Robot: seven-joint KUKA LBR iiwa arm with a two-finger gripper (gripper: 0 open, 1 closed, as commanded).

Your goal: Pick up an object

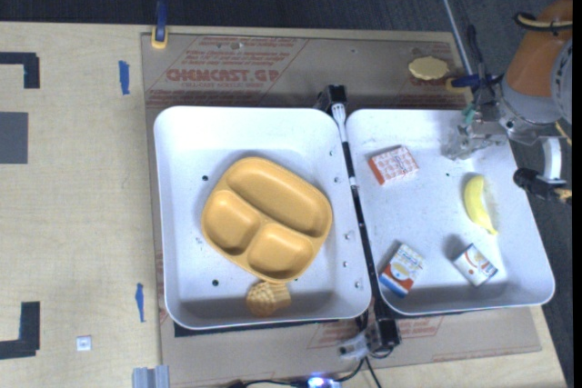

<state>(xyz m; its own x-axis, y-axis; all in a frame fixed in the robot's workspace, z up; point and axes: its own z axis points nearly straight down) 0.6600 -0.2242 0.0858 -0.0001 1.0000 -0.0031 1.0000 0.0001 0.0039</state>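
Yellow banana [479, 203] just below hand [470, 139], apart, right bin [427, 300].

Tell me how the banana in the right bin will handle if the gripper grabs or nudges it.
The banana looks smooth and curved, so it would probably pivot or slide on the right bin floor when nudged. Lying flat, it seems unlikely to tip. Its rounded sides might slip from the gripper.
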